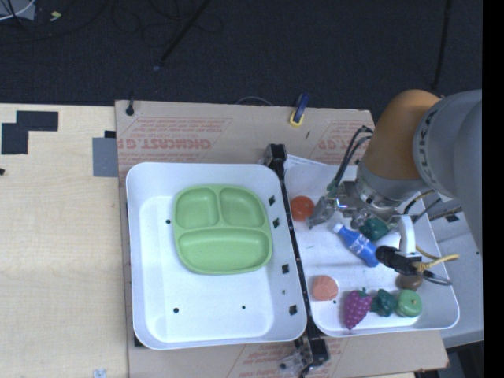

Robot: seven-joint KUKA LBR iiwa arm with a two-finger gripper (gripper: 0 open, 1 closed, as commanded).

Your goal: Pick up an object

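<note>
Grey arm (pixel 461 144) with an orange band, black cables, and a metal hand (pixel 340 209).

Looks like a robotics lab to me: big grey robot arm (pixel 441 144) over a plywood bench (pixel 55 235), two white bins (pixel 150 321) on cardboard (pixel 197 136), plastic toy food (pixel 356 307), loose cables (pixel 181 22) on dark carpet.

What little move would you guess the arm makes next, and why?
Probably a short descent. The gripper hangs over the right white bin, beside the blue plastic bottle-shaped toy and near the round orange toy, with nothing seen in it. Lowering onto the blue toy looks likeliest.
</note>
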